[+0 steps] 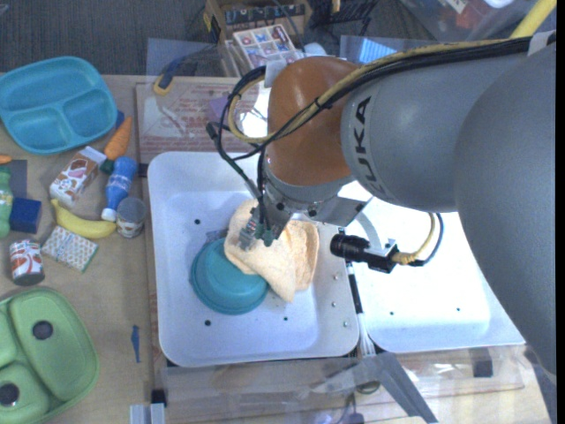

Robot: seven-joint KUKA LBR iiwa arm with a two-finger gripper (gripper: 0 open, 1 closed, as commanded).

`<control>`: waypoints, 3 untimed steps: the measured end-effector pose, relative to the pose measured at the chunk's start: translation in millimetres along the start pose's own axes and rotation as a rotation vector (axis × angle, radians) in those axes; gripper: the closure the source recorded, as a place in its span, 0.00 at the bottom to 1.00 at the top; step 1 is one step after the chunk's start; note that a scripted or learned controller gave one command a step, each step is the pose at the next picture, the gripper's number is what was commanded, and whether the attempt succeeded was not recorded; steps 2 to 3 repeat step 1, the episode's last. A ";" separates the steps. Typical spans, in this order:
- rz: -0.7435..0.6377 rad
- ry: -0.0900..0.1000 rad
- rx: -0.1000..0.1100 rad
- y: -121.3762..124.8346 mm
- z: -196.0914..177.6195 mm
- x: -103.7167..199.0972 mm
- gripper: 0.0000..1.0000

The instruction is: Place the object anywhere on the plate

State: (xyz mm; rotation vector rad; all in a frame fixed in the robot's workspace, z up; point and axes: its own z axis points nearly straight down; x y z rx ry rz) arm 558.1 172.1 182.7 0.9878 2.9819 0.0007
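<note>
Looking down at the left bin, a yellow cloth is seen lying crumpled near the middle, with the gripper pressed right down onto its upper-left part. Whether the pincer is apart, together or clamped on a fold can't be told from this angle; the wrist and the orange band crowd over it, and no cloth is clearly seen between the tips, so a hold shouldn't be assumed.

A teal plate is sat just below and to the left of the gripper, and it's already touched by the cloth, whose lower-left edge appears to be draped over the plate's rim. Most of the cloth is spread to the right of the plate, though, with its long side running roughly from upper left to lower right.

So the whole thing probably hinges on that one direction: the cloth would need to be dragged or carried a short way down and to the left for it to be counted as on the plate. If a fold really is caught, a small lift and shift could be enough. If not, the cloth may just be left bunched where it is.
</note>
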 end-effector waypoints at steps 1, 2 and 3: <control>0.000 0.000 0.000 -0.2 0.0 -0.3 0.00; 0.000 0.000 0.000 -0.2 0.0 -0.3 0.00; 0.000 0.000 0.000 -0.2 0.0 -0.3 0.00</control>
